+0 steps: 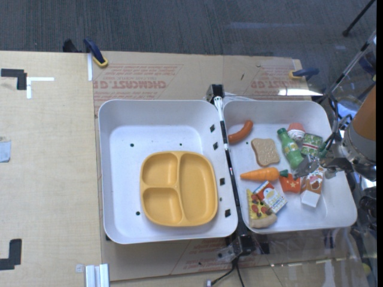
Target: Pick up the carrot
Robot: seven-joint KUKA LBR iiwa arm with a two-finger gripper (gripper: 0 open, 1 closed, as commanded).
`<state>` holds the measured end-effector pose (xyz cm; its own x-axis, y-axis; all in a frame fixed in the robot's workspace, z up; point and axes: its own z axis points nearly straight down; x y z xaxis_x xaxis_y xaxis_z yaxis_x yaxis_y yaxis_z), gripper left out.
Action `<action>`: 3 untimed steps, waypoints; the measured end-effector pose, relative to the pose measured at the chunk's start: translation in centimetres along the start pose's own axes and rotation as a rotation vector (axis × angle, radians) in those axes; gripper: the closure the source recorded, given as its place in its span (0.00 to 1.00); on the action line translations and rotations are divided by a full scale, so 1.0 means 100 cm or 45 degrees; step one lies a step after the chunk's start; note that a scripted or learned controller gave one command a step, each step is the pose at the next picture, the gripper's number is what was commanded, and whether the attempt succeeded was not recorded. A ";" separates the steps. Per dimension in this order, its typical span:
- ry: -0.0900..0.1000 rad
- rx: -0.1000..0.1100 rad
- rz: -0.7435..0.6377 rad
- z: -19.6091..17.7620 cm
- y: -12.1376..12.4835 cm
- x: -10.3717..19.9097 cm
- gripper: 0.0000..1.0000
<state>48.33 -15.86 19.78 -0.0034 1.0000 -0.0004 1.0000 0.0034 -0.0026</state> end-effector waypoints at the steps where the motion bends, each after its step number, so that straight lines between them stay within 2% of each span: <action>1: -0.002 -0.023 0.002 0.090 0.001 0.038 0.00; 2: -0.011 -0.034 0.172 0.095 0.059 0.061 0.00; 3: -0.009 -0.029 0.234 0.095 0.104 0.056 0.00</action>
<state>58.65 -10.22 10.29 0.1795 0.9837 -0.0058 0.9836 -0.1794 0.0211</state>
